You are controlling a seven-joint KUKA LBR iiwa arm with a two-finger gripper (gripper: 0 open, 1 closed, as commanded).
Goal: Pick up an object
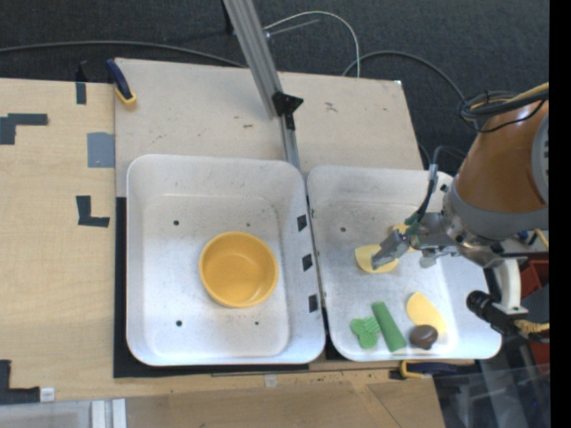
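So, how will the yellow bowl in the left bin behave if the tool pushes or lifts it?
The yellow bowl sits upright on a wide base, so it would probably slide rather than tip. It looks like thin plastic, likely light. Its smooth round rim may slip from a two-finger tool.

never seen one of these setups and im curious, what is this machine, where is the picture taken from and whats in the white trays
This is a robot arm, grey with an orange band, reaching in from the right. At its end is a two-finger tool for picking things up. A program drives it, and its job here is simply to pick up an object.

The picture comes from a single fixed camera above the bench, looking down at a slant.

Two shallow white bins sit side by side. The left bin holds a yellow bowl. The right bin holds a pale yellow piece, a green brush-like item, a yellow oval object and a small brown object.

The tool sits right at the pale yellow piece, touching or overlapping it. I cannot tell from here whether it actually grips it.
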